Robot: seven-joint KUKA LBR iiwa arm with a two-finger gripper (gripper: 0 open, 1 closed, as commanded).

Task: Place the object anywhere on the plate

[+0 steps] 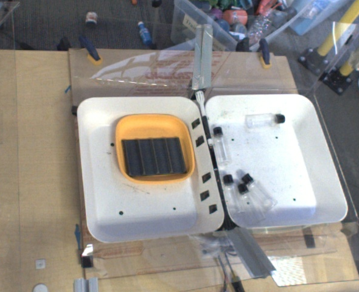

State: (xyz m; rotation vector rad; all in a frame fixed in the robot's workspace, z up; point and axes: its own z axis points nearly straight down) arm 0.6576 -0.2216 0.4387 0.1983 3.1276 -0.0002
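2 white bins sit side by side: the left bin (pixel 100 215) has 1 orange plate (pixel 154 125) with 1 dark ridged block (pixel 154 157) lying on it; the right bin (pixel 307 163) has 4 clear vials (pixel 263 120) with black caps, scattered near its left side.

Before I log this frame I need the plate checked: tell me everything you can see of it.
The plate is orange-yellow, a rounded square with a raised rim, plastic by its look. It lies flat in the left bin, toward the upper middle, apart from the bin's walls. A dark grey ribbed block rests on it, covering most of its floor and reaching its lower rim.
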